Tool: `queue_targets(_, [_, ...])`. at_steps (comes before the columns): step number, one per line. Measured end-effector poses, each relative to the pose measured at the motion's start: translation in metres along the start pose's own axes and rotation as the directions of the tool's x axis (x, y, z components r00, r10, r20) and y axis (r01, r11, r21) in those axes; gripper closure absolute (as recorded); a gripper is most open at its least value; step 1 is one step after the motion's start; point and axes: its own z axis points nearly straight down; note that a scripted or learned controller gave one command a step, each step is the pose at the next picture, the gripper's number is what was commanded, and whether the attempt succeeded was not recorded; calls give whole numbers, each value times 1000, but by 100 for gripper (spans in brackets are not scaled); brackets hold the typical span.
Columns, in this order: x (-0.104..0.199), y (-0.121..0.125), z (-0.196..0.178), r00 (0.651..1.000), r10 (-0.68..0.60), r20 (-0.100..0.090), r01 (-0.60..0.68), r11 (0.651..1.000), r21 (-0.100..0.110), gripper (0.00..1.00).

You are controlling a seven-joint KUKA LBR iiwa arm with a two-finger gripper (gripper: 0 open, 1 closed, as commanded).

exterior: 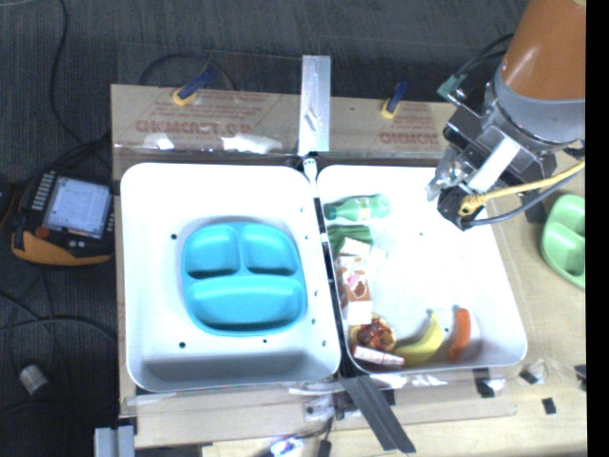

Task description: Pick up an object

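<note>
At the lower edge of the right bin (497, 284), nearest the camera, a banana (423, 339) lies against the front wall. An orange-red piece (460, 332) sits just beside its right end and a reddish-brown lump (373, 333) beside its left. Above these, along the bin's left wall, small packets (356, 284) are stacked close together. Higher again, a green bottle (357, 208) lies on its side near the top left corner. The left bin (152, 208) carries a blue divided plate (245, 276).

Farthest back, at the upper right of the frame, the gripper (445, 184) hangs over the right bin's top right corner, well apart from every item. Nothing is seen in its grasp; whether it is set wide or narrow cannot be told from this angle.

By my reading, the pick has not begun. Every candidate rests in its bin, and choosing one, descending, closing and lifting all remain.
</note>
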Motion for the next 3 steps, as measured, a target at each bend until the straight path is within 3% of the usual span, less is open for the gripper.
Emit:
queue_targets(1, [9,7,84,1000,-26,1,26,1000,3,100])
queue_targets(2, [18,54,-25,974,227,0,-227,974,0,100])
queue_targets(3, [80,-3,77,964,264,2,-265,964,4,100])
